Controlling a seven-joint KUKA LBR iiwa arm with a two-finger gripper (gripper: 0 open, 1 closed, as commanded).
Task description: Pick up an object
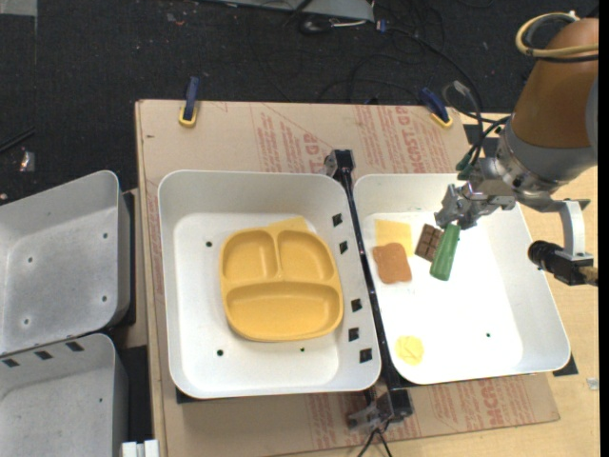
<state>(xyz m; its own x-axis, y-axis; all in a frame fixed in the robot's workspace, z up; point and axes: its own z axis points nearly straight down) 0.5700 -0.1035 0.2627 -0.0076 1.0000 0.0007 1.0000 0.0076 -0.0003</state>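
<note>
My gripper (458, 215) hangs over the upper left part of the right bin (514, 293). It is shut on the top end of a green cylinder (443, 254), which slants down and to the left below the fingers. Just left of the cylinder lies a small brown chocolate-like block (427, 244). A brown toast-shaped piece (391, 263) and a pale yellow slice (391, 231) lie further left, near the bin's left wall. A small yellow round piece (409, 349) rests near the bin's front left corner.
The left bin (190, 350) holds a yellow divided tray (282, 286). A black divider (360, 274) runs between the two bins. The grey arm with its orange band (561, 74) comes in from the upper right. Grey trays (57, 255) lie off the bench at left.
</note>
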